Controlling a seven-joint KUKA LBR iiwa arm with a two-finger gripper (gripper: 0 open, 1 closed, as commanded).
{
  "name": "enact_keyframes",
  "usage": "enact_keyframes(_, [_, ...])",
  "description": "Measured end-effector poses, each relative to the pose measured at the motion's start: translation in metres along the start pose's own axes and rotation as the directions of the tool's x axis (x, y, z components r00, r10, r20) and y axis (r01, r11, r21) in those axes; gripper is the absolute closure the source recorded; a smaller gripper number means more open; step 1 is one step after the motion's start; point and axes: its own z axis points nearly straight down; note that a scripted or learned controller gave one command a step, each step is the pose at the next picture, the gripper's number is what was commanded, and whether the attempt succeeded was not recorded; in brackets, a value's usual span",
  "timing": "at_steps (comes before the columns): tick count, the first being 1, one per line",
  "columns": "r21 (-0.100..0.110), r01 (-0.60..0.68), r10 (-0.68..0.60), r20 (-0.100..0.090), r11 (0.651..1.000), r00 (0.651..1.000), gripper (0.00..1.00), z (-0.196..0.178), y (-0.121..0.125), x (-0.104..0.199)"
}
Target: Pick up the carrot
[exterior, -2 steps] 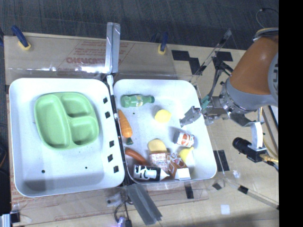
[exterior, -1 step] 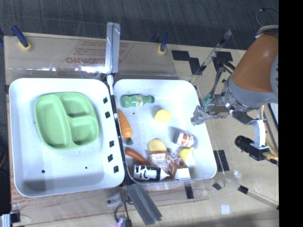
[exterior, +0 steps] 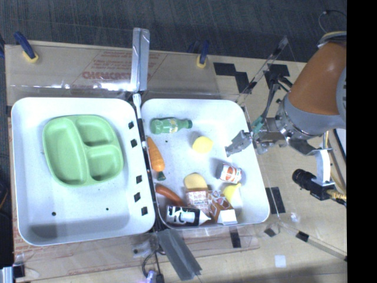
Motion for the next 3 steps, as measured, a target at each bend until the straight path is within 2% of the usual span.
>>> enact_keyframes(1, [-0.001,0.285,-0.285,0.0,0.958,0.958,0.0,0.052,0.031,0.059])
enact_keyframes(2, [-0.002,0.688,-0.688,0.001,0.725,0.725,0.0,0.158,0.044,0.081])
enact_keyframes(3, [-0.002,0.691,-0.691,0.002,0.722,0.722,1.0,0.148,0.045,0.081])
